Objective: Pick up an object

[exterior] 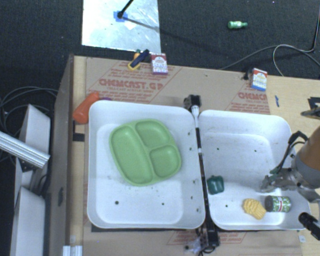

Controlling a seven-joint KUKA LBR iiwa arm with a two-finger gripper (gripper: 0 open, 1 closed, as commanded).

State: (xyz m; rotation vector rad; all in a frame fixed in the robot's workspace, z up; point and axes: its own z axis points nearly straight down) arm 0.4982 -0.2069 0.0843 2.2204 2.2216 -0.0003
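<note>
The arm (315, 153) came in from the right edge, its orange band above the wrist sitting over the right bin's (241, 127) far right side. The gripper (278, 183) was low over that bin's floor, near the right wall. From where I stood the fingers were a dark tangle against the white plastic; I could not tell whether they were spread or closed, and nothing was visibly held between them.

Just below the gripper lay a small can (278, 203) on its side, with a green and white label, close to the fingers but whether touching I could not tell. Touching or just beside the can, on its left, lay a yellow ridged piece (254, 207). Further left, against the divider between the bins, sat a small dark green object (215, 184), well apart from the gripper.

The left bin (117, 208) held a pale green divided plate (145, 151) with three compartments, lying flat in the bin's upper middle.

On the cardboard sheet (206, 87) beyond the bins: an orange object (85, 108) at the left bin's far left corner, and two small red and white boxes (159, 63) (258, 79) near the sheet's far edge. A green bottle (237, 25) lay on the dark floor beyond.
</note>
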